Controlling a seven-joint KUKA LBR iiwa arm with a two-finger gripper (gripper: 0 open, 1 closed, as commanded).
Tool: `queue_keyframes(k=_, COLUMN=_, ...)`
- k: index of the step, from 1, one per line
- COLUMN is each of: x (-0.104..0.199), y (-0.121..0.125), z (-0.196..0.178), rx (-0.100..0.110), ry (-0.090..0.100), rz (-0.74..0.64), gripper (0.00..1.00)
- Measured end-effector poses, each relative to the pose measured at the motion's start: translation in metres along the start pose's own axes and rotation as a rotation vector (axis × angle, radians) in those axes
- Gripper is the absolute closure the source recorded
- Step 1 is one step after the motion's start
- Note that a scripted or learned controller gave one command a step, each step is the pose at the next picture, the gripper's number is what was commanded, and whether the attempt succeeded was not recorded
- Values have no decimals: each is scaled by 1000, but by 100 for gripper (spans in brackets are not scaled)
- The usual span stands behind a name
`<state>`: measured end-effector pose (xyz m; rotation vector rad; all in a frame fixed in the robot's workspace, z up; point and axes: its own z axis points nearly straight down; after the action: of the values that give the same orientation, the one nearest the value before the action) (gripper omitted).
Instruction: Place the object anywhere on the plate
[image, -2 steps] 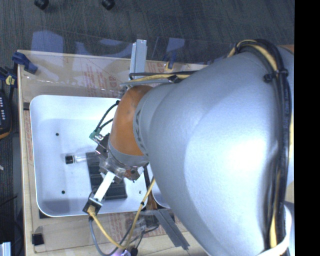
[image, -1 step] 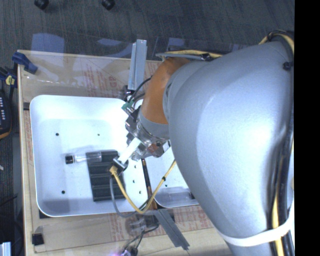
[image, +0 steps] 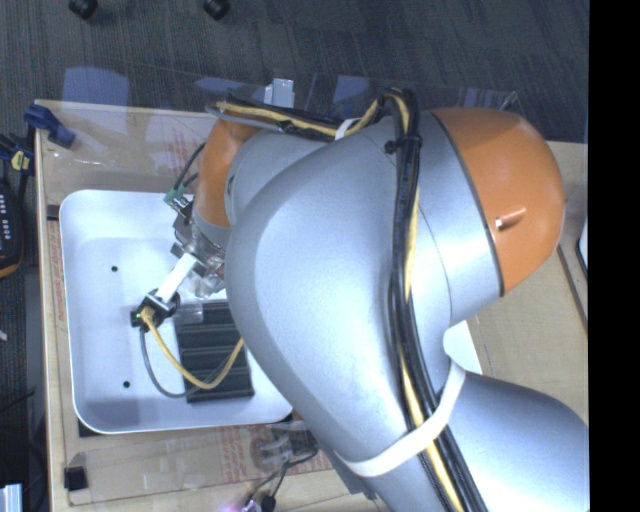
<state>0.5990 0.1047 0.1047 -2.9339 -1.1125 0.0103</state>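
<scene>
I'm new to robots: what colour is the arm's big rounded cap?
The grey arm's rounded cap is orange, clearest in the camera view.

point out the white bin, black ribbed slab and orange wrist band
white bin (image: 100, 300), camera view, bare floor
black ribbed slab (image: 210, 345), camera view, ribbed top
orange wrist band (image: 213, 180), camera view, left side

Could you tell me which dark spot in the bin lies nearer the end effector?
The upper spot, level with the end effector; the lower spot lies farther.
</scene>
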Motion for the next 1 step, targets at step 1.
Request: queue_keyframes(k=1, x=-47, y=58, z=-87, rx=-1, ry=5, rz=164, gripper=100)
